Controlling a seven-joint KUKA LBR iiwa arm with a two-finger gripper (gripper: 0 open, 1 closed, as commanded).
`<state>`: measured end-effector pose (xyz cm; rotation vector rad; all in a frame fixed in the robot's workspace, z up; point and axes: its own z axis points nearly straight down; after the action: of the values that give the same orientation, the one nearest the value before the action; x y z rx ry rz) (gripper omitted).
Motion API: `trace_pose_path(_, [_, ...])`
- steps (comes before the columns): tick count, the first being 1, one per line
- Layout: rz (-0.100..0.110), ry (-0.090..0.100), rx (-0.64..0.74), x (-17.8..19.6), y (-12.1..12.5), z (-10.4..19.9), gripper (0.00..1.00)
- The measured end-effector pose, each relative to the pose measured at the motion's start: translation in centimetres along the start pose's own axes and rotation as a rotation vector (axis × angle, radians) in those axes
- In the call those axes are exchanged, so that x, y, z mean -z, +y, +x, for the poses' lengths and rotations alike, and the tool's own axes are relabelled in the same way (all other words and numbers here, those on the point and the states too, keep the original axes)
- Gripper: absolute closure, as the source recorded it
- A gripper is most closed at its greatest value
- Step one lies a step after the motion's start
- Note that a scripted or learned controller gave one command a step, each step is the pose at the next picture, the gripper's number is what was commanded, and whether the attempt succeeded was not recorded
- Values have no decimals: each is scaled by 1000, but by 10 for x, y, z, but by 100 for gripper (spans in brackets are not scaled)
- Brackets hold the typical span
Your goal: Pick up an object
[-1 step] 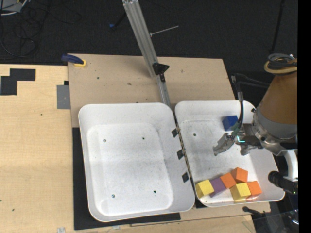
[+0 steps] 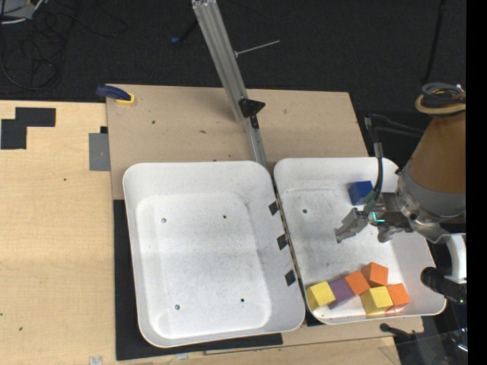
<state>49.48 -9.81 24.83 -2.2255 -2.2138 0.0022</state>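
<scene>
My gripper (image 2: 367, 230) hangs over the middle of the right bin (image 2: 319, 196), open, with nothing between its two grey fingers (image 2: 348, 227). A blue block (image 2: 360, 191) lies just behind it, toward the bin's far right side. A cluster of blocks sits at the bin's near edge: a yellow block (image 2: 321, 293), a purple block (image 2: 340, 294), two orange blocks (image 2: 356, 283) (image 2: 375, 273), another yellow block (image 2: 376, 300) and a third orange block (image 2: 397, 295). The gripper is apart from all of them.
The left bin (image 2: 198, 249) lies beside the right one, joined by black clips (image 2: 281, 242). A slanted aluminium rail (image 2: 224, 59) rises behind the bins. The arm's orange band (image 2: 445, 150) is at the right.
</scene>
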Motion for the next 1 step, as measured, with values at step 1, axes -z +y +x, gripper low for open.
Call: trace_pose_path(1, [8, 2, 4, -59, 0, 10, 0])
